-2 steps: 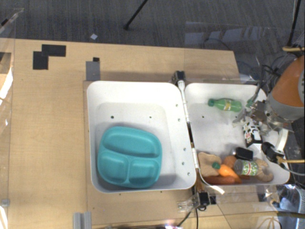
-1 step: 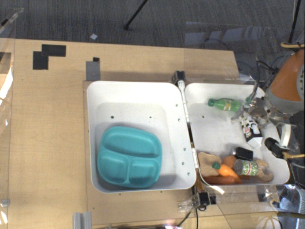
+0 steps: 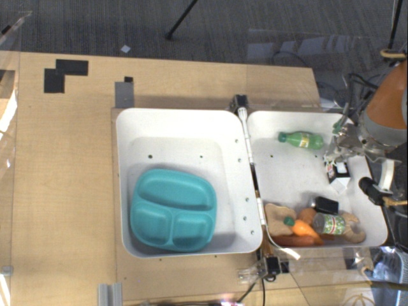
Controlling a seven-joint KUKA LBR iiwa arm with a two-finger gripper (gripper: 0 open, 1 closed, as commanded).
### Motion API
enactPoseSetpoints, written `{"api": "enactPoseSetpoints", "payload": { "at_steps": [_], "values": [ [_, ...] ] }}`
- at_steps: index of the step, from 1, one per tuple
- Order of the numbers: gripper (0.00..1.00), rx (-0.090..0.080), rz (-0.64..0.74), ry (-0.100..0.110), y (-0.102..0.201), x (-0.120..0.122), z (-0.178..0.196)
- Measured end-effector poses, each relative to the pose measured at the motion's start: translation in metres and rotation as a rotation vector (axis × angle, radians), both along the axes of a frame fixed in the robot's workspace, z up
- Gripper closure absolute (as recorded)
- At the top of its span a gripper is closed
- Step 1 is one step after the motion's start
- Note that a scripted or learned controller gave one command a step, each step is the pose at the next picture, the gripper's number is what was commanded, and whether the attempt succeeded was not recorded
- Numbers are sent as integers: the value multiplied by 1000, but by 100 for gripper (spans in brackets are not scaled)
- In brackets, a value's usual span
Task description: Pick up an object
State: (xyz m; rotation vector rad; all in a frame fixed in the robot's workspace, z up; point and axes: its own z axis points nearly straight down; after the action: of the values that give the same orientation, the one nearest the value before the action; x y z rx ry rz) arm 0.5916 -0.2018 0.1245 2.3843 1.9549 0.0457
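Bins sit side by side before you: left bin [image 3: 127, 171] holds a teal divided tray [image 3: 172, 209]; right bin [image 3: 280, 183] holds a green bottle [image 3: 301, 139] at upper centre and a toy pile [image 3: 313, 225] lower right. Gripper [image 3: 338, 168] hangs mid-right, grip state unreadable.

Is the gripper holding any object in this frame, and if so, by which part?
Nothing is visibly held. The gripper sits over bare floor of the right bin, apart from the green bottle and the pile along the near wall.
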Motion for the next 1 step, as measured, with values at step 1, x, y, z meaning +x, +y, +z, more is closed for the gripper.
{"api": "enactPoseSetpoints", "payload": {
  "at_steps": [1],
  "values": [
    [100, 34, -218, 50, 69, -19, 71]
  ]
}}
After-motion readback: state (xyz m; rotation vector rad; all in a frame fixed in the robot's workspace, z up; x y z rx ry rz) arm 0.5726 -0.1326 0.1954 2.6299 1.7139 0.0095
